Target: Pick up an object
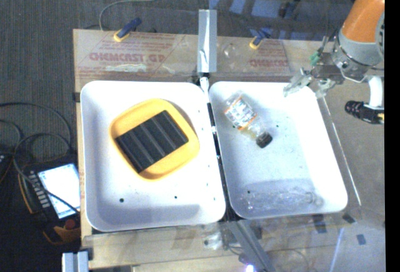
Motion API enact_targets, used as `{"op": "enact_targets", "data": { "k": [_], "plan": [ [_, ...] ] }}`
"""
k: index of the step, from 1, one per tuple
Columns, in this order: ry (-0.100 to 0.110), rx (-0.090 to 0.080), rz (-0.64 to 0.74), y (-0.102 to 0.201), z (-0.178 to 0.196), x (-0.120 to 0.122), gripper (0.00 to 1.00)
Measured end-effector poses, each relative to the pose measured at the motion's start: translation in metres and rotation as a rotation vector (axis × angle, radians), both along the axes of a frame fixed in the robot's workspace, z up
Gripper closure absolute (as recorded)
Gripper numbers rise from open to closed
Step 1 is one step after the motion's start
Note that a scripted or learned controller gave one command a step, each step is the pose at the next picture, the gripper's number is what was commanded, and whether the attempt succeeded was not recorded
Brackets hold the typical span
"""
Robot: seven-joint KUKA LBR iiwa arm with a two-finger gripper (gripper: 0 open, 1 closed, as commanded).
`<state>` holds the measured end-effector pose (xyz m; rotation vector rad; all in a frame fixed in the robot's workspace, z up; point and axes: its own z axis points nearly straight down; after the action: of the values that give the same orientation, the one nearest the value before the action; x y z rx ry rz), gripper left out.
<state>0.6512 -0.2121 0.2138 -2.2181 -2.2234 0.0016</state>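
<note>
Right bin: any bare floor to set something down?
Yes. The right bin has bare floor right of the small bottle, and in front of it before the clear plastic item at the near wall. The left bin is crowded by the yellow tray.

The two bins (150, 217) are white. One thing (155, 137) is yellow with a black striped top. The small bottle (242, 114) looks clear with orange, maybe a black cap.
</note>
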Motion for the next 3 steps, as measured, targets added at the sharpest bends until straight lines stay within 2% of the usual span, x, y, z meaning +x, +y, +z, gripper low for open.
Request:
{"op": "enact_targets", "data": {
  "k": [1,2,3],
  "plan": [
    [0.002,0.002,-0.019,0.055,-0.113,-0.078,0.0],
    [-0.017,-0.004,-0.414,0.091,-0.122,-0.088,0.0],
    [-0.001,-0.005,-0.382,0.061,0.034,-0.04,0.0]
  ]
}}
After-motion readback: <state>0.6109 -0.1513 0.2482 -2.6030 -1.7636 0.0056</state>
